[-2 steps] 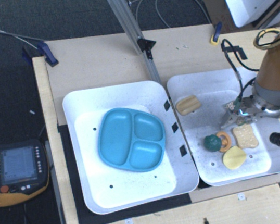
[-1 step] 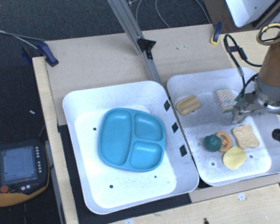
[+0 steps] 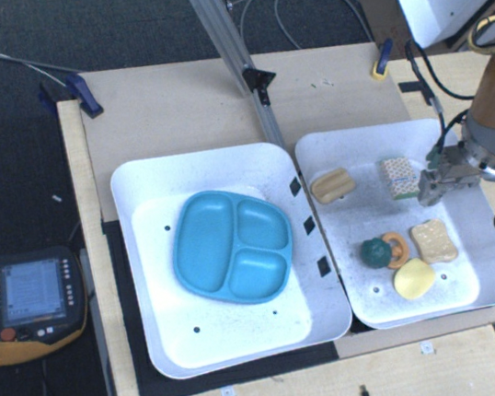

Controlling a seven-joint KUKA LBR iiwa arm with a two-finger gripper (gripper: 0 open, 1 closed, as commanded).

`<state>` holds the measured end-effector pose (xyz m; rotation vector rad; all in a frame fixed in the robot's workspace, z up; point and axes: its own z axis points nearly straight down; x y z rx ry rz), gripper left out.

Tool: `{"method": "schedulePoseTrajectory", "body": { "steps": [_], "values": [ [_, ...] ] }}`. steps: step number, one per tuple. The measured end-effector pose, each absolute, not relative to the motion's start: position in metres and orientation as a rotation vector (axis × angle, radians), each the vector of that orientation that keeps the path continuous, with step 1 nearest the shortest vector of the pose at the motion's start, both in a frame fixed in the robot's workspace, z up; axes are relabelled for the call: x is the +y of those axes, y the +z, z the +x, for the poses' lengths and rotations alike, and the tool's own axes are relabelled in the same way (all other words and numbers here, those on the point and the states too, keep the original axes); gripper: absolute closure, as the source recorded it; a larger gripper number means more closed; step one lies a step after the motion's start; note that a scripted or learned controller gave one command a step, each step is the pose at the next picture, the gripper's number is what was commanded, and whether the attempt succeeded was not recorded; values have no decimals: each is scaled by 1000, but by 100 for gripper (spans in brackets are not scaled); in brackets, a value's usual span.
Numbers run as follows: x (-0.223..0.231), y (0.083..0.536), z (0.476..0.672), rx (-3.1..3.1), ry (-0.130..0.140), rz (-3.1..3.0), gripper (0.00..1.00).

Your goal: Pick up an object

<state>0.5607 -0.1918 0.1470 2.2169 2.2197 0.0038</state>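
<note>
Two white bins side by side on bench. Left bin (image 3: 149, 254) holds blue divided plate (image 3: 233, 245), centred. Right bin (image 3: 489, 280) holds tan bread roll (image 3: 331, 186) at 10 o'clock, speckled block (image 3: 399, 176) at 12, teal-and-orange toy (image 3: 382, 250) at centre, pale sponge (image 3: 432, 240) at 4, yellow lemon (image 3: 415, 279) at 6. Gripper (image 3: 435, 183) at 2 o'clock, just beside speckled block; claw state cannot be told.
</note>
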Motion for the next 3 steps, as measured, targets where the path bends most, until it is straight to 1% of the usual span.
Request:
{"method": "schedulePoseTrajectory", "body": {
  "steps": [1,3],
  "values": [
    [-192,199,562,2221,2,2217,100],
    [-67,216,568,2228,3,2216,100]
  ]
}}
